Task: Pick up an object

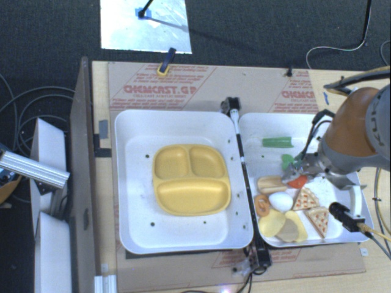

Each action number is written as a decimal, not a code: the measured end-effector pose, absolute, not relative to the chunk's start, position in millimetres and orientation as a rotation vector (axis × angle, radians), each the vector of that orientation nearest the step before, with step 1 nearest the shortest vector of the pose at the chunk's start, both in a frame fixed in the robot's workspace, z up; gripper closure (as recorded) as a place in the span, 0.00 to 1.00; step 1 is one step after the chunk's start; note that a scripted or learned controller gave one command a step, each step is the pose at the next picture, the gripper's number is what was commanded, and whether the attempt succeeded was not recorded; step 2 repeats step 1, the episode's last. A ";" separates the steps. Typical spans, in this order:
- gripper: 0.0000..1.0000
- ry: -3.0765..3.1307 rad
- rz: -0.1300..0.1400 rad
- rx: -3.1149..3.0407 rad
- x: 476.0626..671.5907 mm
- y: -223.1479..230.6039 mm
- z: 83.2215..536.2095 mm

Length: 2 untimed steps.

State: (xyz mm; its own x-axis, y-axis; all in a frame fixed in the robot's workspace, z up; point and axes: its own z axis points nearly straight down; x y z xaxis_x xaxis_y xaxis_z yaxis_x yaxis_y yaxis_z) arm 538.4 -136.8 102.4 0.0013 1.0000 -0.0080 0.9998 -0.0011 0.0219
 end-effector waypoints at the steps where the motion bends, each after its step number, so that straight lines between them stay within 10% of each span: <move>1: 1.00 2.234 0.015 2.201 568.4 -35.3 189.7; 2: 1.00 2.234 0.015 2.201 568.4 -35.3 189.7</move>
